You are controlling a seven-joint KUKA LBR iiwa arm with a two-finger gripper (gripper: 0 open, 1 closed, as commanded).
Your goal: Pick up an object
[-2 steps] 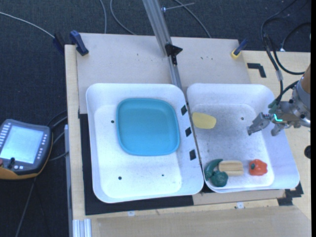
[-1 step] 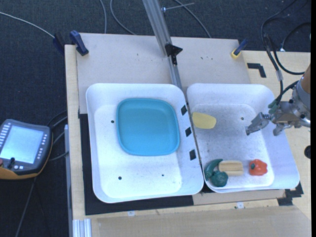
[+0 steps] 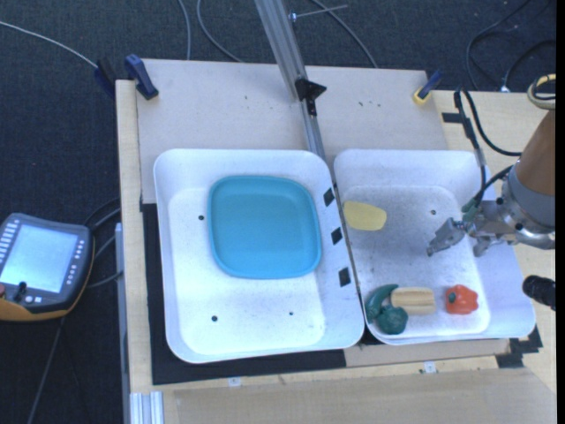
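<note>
Though small, bright red-orange toy (image 3: pixel 460 299)

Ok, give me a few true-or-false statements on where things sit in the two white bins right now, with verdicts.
1. The square blue plastic plate lies in the left white bin. True.
2. The pale yellow flat piece sits in the right white bin near the divider. True.
3. The red tomato-like toy rests on the blue plate. False: it sits at the right bin's near edge.
4. The tan block lies between the green toy vegetable and the red toy. True.
5. The gripper holds the yellow piece. False: it hovers apart from it, over bare bin floor.
</note>
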